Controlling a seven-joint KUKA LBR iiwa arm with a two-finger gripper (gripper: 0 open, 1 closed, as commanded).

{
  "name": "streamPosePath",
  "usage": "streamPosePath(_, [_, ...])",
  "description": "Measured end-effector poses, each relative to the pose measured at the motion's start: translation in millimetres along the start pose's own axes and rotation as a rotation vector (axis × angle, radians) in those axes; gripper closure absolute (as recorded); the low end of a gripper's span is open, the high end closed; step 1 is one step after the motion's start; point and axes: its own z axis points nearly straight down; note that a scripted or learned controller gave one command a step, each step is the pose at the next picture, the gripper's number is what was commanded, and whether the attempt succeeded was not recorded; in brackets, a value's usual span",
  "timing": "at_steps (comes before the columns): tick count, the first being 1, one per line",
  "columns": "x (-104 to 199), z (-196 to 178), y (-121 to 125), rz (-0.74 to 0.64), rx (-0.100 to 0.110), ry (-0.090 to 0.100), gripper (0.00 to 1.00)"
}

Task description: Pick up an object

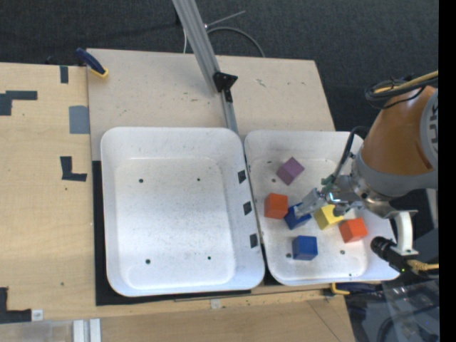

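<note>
jaws (311, 206) low in right bin (260, 148), touching blue block (297, 220); jaw state unclear; yellow block (328, 216) at 3 o'clock.

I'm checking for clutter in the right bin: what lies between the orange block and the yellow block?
In the camera view, a tilted blue block lies between the orange block and the yellow block, with the end effector over it.

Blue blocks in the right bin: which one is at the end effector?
The upper blue block, beside the orange block, touching the end effector. The other blue block sits apart, nearer the bin's front.
</note>
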Motion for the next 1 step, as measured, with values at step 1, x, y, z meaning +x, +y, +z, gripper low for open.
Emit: streamPosePath(1, [0.2,-1.9,1.0,-0.002,-0.004,0.000,0.00])
